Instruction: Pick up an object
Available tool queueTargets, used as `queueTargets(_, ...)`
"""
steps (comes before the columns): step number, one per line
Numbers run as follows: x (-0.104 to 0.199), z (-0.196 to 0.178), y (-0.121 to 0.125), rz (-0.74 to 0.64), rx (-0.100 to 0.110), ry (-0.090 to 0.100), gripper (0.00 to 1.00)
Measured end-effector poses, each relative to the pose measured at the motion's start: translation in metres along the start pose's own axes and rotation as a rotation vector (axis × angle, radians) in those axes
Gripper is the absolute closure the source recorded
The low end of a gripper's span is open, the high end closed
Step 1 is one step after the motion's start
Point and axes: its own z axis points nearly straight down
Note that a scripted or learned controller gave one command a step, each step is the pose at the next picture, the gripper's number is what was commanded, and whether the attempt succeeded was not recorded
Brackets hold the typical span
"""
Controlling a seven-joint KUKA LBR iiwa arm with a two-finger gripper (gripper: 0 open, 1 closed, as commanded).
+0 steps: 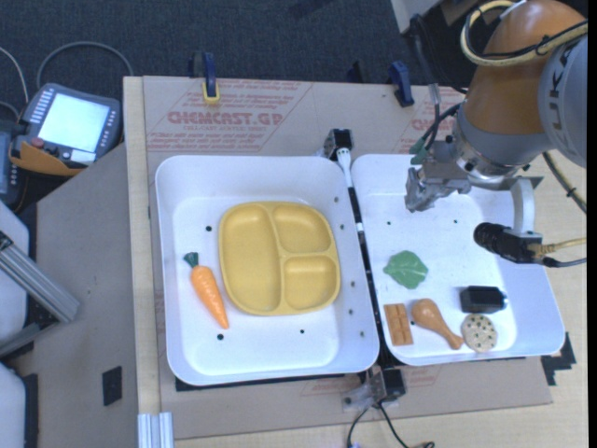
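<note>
The jaws (424, 197) are hanging over the right bin (541, 292) — nothing between them, their spread unreadable — well above the green leaf (407, 269).

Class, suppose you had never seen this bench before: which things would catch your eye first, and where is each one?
The yellow divided plate stands out first, in the middle of the left bin, with the orange toy carrot lying just to its left. Next comes the arm's big orange band at the upper right, its gripper hanging over the right bin above a green leaf.
</note>
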Motion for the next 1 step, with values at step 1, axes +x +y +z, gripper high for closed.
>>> queueTargets(1,0.0513,-0.0014,0.0164,0.000,0.000,0.000,1.00)
